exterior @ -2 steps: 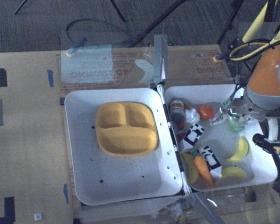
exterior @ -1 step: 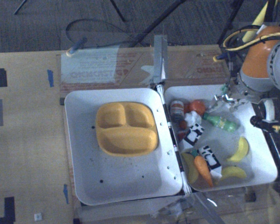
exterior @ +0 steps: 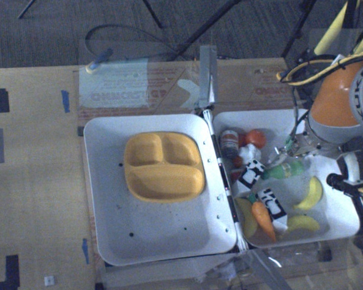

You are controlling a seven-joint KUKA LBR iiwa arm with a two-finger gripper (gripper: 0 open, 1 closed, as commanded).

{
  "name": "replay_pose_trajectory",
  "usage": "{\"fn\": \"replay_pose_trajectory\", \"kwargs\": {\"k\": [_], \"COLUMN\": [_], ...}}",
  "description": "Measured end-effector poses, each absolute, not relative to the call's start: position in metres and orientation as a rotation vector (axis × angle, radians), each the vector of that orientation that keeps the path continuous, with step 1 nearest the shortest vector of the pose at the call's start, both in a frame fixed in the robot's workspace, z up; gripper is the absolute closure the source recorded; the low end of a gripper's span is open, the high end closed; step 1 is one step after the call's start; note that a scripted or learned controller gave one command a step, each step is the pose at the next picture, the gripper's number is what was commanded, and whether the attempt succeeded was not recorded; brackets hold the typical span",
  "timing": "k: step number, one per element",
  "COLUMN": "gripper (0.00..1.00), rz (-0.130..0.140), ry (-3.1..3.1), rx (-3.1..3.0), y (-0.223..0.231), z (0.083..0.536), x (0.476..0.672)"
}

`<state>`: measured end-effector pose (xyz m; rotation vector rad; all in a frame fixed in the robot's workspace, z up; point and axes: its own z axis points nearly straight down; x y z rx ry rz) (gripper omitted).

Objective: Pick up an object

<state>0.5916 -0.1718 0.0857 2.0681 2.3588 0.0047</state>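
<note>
step: approach, pincer [exterior: 290, 146] lowered over right bin [exterior: 351, 220] beside green bottle [exterior: 283, 170] | pincer state: cannot be told | next: descent centred on bottle judged needed

White bins [exterior: 105, 195], yellow tray [exterior: 164, 165], orange carrot [exterior: 263, 220], yellow bananas [exterior: 311, 194], red tomato [exterior: 255, 138], green bottle [exterior: 285, 170], black-and-white patterned cartons [exterior: 251, 174], tan bench [exterior: 37, 199].

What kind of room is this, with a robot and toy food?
Probably a robot lab or test bench, not a kitchen. A robot arm reaches over two white bins on a wooden bench. One holds a yellow tray, the other toy food like a carrot and banana. Stand legs cross the carpet.
</note>
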Motion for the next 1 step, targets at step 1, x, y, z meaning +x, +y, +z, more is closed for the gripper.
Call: {"fn": "replay_pose_trajectory", "kwargs": {"k": [1], "gripper": [1.00], "rz": [0.007], "ry": [2.352], "rx": [2.072], "y": [-0.1737], "z": [0.0944], "x": [0.5931]}}
